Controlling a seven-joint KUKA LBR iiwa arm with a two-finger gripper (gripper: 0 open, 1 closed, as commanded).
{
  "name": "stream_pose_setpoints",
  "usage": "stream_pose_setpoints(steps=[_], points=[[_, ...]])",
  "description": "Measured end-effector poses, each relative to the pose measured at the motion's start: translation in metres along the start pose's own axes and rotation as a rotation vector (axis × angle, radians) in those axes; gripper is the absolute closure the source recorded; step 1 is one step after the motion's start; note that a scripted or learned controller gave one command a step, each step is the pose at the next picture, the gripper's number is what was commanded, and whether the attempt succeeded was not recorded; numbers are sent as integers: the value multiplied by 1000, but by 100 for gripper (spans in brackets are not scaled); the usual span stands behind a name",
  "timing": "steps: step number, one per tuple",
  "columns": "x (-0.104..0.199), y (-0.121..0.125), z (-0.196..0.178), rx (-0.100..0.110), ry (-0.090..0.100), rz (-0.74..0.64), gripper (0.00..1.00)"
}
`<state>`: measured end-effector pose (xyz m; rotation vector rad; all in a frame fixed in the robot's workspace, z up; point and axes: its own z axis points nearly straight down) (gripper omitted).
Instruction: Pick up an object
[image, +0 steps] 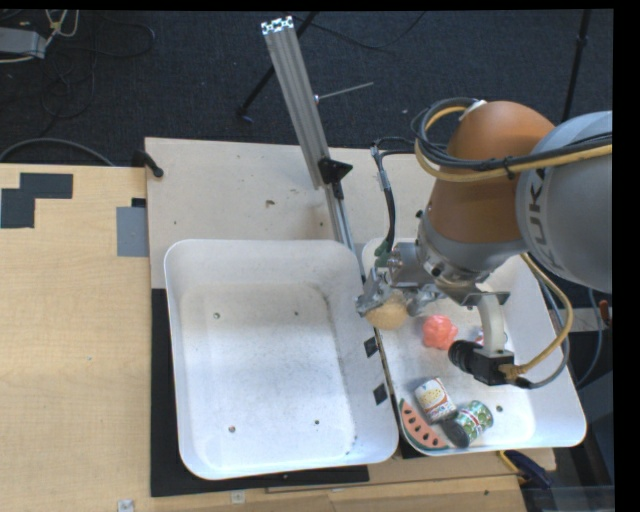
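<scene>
Gripper (385, 297) at frame centre over right bin's (560, 425) left edge, fingers clamped on tan rounded object (388, 314), pink ball (438, 331) just right, 2 cans (434, 398) lower right.

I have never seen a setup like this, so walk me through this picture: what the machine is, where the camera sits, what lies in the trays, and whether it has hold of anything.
The big grey and orange shape is a robot arm reaching in from the right. One camera looks down at a slant from above the bench. Two shallow white bins sit side by side: the left bin and the right bin. In the right bin lie a tan rounded object, a pink-red object, a small can, a green item and a watermelon-slice toy. The gripper hangs right at the tan object, but whether the jaws grip it cannot be told.
</scene>
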<state>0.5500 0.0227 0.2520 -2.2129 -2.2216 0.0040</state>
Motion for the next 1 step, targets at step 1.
stream_pose_setpoints(steps=[1], points=[[52, -30, 5, 2, -1, 0, 100]])
